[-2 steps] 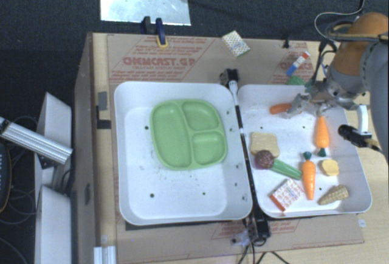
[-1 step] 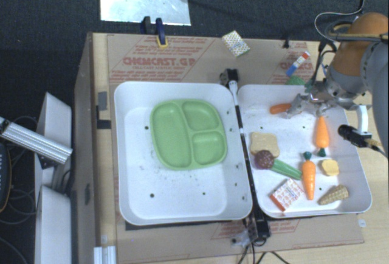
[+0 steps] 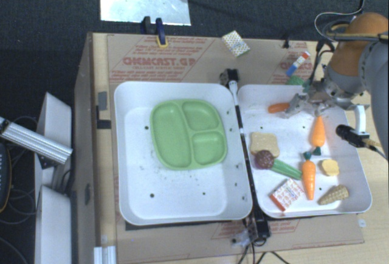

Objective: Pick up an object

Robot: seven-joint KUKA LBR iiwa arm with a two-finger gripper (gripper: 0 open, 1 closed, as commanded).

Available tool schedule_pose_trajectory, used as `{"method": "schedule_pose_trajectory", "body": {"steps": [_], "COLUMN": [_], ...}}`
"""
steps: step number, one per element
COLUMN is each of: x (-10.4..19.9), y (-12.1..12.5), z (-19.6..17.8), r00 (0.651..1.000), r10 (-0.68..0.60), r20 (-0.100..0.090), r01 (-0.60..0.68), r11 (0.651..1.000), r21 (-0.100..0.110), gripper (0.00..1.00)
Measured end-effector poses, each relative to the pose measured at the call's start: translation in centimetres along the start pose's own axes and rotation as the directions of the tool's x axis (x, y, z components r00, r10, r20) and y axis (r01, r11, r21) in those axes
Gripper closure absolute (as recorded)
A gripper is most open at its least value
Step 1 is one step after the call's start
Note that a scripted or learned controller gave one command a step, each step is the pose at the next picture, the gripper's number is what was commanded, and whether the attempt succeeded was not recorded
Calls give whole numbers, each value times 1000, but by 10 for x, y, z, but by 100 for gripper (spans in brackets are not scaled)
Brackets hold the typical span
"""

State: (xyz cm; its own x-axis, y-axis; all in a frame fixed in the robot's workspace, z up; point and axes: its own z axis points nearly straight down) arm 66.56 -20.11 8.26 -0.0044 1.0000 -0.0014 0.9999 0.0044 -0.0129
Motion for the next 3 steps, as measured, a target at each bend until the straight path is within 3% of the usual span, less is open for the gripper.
{"method": "schedule_pose_trajectory", "body": {"steps": [3], "x": [-6], "y": [0], "z": [0], "r00": [1000], "r10": [-1], "r20": [-2], "r01": [1], "r11": [1000], "r21": [0], "gripper": [0]}}
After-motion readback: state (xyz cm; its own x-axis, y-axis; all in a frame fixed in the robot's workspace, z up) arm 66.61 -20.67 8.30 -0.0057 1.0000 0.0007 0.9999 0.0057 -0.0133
